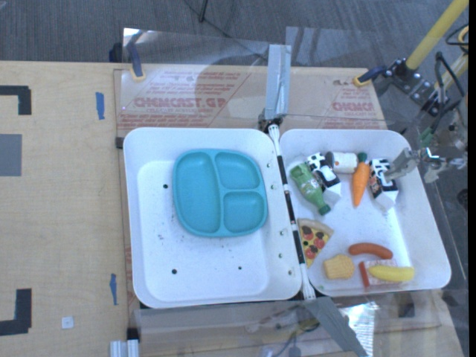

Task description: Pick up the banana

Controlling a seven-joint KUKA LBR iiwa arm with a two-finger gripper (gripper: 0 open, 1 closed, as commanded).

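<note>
The banana (391, 274) lies crosswise in the right bin's (435, 229) near corner, well below the gripper (407, 162), whose grip I cannot tell.

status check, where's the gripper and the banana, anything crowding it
Gripper at right bin's right rim, nothing visibly held. Banana lying in near right corner, untouched. Sausage just behind it, small red piece at its left end.
</note>
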